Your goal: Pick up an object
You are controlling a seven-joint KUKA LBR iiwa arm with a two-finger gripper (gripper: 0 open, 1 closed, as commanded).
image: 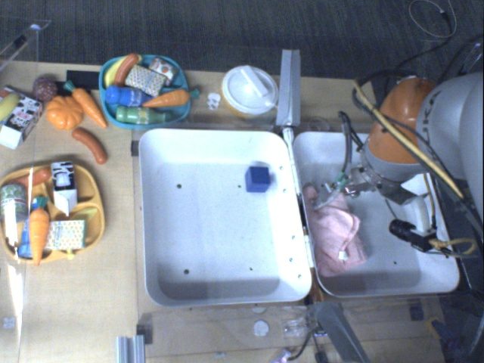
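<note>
Arm's orange band [401,119] sits nearest the lens, gripper [336,187] low over the right bin [431,278] at its left wall, touching the pink cloth [336,233], grip state unclear; approach step, next needs closing on cloth; blue cube [258,178] upper-right of left bin [197,278].

No text, label, brand, number or sign can be read anywhere. The small printed cartons [66,190] far from the tool [338,186] show patterns too blurred to make out.
</note>
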